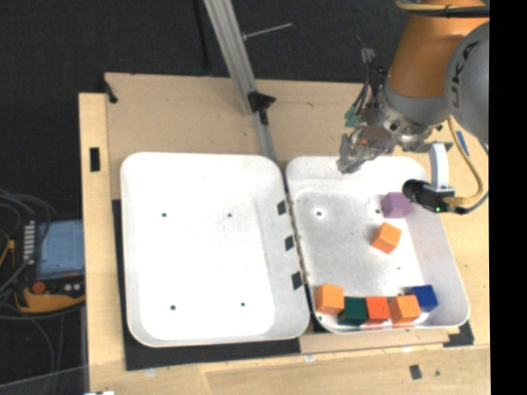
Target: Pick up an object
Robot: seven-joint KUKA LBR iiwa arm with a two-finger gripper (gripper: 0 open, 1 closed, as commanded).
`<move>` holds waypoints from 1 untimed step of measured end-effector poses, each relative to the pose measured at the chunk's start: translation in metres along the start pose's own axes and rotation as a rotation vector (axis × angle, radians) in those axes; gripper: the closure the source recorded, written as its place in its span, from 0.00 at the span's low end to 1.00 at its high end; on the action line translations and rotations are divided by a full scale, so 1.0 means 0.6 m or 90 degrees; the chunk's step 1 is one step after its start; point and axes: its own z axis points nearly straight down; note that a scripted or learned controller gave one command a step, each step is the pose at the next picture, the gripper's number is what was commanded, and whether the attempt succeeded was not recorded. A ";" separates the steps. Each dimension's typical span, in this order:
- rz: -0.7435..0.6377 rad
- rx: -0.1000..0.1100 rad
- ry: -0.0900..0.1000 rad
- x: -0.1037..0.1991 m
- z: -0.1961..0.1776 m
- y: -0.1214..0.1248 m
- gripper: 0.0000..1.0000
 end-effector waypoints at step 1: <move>-0.001 0.000 0.001 0.064 -0.003 -0.035 1.00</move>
